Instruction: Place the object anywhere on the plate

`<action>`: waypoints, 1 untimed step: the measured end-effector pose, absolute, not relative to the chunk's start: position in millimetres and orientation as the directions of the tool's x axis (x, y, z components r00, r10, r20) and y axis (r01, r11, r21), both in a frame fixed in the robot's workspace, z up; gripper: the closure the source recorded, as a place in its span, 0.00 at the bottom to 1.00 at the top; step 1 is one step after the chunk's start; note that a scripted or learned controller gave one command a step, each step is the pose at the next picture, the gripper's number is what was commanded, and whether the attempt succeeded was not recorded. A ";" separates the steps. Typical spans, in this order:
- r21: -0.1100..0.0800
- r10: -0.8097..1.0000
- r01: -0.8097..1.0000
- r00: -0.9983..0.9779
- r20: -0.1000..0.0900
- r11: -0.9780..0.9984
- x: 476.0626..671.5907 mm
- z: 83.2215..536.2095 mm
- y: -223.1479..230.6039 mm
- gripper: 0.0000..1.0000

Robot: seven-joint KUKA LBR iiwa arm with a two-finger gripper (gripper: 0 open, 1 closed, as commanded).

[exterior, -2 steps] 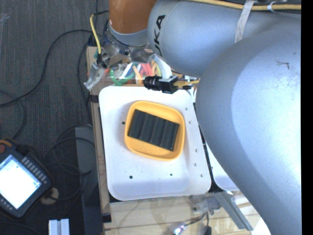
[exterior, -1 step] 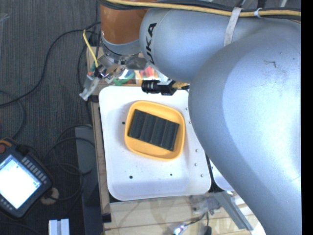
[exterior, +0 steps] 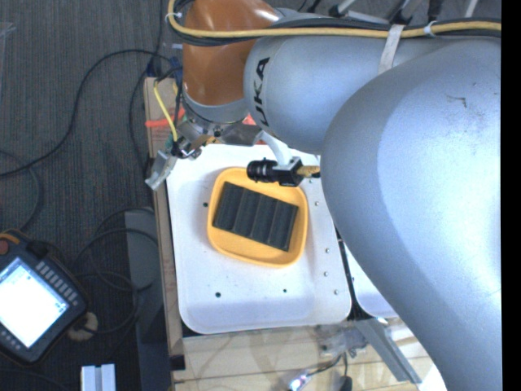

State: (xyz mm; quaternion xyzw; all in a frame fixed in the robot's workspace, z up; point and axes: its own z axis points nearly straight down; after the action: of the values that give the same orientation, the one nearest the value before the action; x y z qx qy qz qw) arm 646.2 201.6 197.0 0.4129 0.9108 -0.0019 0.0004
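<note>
On white bin, rounded yellow plate, ribbed black block

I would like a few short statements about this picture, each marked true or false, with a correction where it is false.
1. The yellow plate lies in the left white bin. True.
2. A dark ridged block rests on the plate. True.
3. The plate is round and blue. False: it is yellow, squarish with rounded corners.
4. The arm reaches in from the picture's left. False: it comes from the right.
5. A screen device lies at the lower left, outside the bins. True.
6. The dark block stands on the bare bin floor beside the plate. False: it lies on the plate.
</note>
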 end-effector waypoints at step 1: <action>-0.001 0.704 0.704 -0.710 -0.003 0.710 657.5 194.7 226.0 0.00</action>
State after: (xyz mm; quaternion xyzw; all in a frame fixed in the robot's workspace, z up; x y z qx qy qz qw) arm 657.5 226.0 194.7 0.3806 0.9247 -0.0011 0.0012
